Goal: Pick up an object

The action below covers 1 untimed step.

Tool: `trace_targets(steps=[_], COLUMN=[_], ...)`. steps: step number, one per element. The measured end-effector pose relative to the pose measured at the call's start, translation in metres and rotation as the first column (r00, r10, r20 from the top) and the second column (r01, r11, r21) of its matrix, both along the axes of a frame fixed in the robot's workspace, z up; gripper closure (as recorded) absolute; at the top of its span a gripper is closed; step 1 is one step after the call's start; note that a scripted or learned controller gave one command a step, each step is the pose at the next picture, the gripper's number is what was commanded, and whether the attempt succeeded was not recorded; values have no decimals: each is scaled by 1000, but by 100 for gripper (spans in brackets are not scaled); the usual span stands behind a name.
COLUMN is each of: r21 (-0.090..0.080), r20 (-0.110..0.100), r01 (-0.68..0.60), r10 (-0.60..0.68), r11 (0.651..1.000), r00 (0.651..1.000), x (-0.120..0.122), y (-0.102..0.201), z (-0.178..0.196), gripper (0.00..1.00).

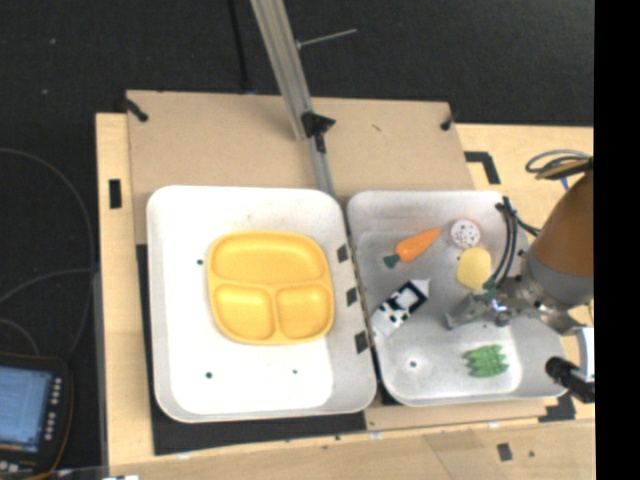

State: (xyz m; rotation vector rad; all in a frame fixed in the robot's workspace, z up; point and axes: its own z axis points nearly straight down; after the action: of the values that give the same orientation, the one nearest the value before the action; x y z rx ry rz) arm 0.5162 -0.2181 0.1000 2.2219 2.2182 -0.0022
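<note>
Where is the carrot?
The carrot lies near the top of the right bin, just left of the yellow lemon and above the black-and-white toy.

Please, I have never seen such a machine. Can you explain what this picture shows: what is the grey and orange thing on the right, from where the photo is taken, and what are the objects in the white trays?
The photo is taken by one fixed camera above a bench, looking down. The grey and orange thing is a robot arm; its gripper is low inside the right bin. That bin contains a toy carrot, a yellow lemon-like toy, a small round white piece, a black-and-white toy and a green toy. The left bin holds a yellow divided plate. I cannot see anything between the gripper's fingers.
</note>
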Motion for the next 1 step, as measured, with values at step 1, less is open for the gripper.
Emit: trace_targets(steps=[1], r21=[0], r20=[5], r01=[5], r10=[-5], r11=[1000], r00=[1000], x=[1], y=[-1], z=[12], gripper=[100])
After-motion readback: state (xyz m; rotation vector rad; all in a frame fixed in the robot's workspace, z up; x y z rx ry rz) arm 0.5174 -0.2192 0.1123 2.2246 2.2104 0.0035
